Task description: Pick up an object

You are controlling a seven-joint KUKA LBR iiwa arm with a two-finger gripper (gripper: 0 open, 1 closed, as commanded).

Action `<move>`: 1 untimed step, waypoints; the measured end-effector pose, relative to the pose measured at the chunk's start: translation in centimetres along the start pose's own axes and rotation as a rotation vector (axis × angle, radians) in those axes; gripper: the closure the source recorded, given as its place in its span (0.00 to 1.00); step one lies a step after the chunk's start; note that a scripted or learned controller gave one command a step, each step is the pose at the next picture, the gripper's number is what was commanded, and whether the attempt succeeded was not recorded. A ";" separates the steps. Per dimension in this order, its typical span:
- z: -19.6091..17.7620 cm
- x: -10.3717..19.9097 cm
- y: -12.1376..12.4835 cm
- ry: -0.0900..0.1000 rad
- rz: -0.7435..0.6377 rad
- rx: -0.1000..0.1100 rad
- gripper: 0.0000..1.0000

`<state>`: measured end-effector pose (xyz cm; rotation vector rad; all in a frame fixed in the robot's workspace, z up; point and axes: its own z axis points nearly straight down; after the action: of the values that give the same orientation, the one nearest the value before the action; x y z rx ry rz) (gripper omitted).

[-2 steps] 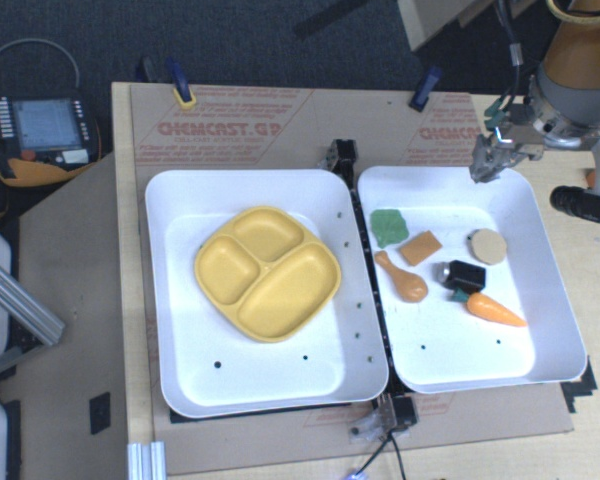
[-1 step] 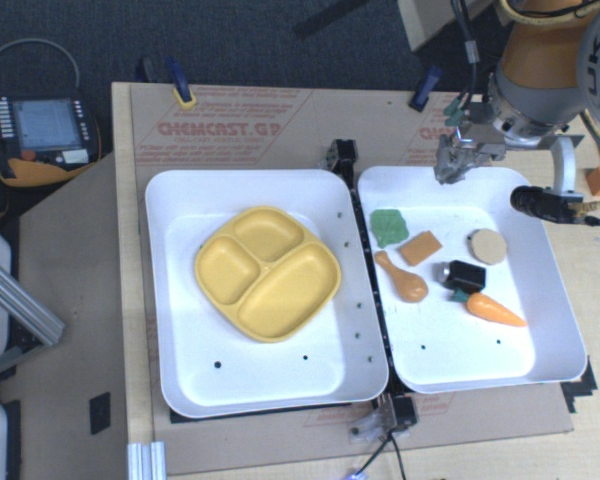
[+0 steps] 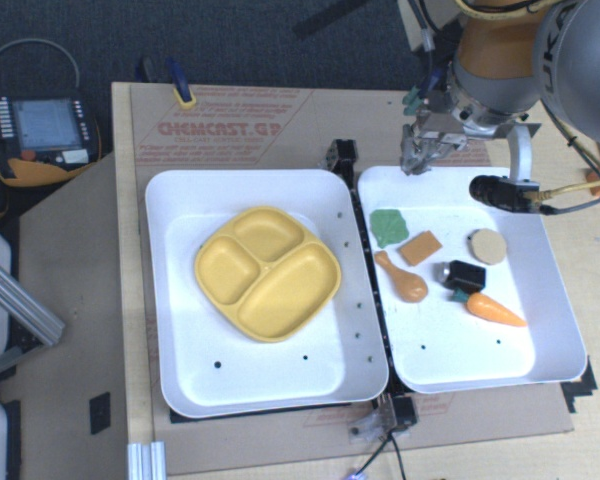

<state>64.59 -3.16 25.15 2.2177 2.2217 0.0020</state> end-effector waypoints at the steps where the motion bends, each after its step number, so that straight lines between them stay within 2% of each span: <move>1: 0.3 5.9 -0.4 0.002 -0.003 0.004 1.00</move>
<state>64.17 2.75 24.79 2.2172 2.2284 -0.0004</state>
